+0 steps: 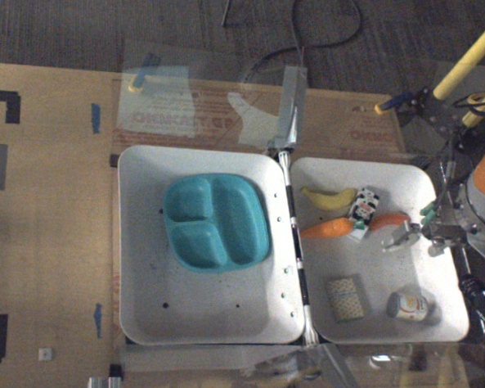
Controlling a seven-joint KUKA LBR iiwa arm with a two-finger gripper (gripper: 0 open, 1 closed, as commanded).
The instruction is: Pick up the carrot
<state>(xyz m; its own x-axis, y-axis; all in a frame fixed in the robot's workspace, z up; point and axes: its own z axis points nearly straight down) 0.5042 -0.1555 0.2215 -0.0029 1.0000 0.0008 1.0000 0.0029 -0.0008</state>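
The carrot (325,229) is orange with a green end and lies in the right bin (448,187) near its left wall, pointing left. My gripper (417,243) hangs over the right side of that bin, well to the right of the carrot. Its fingers (397,239) are spread, so it is open with nothing between them. A small orange-red piece (388,220) lies between the carrot and the gripper, just left of the nearer finger.
A banana (327,198) and a black-and-white cow toy (363,206) lie just behind the carrot. A patterned square pad (347,298) and a small tipped cup (408,306) sit at the bin's front. The left bin (140,265) holds a teal divided plate (216,222).
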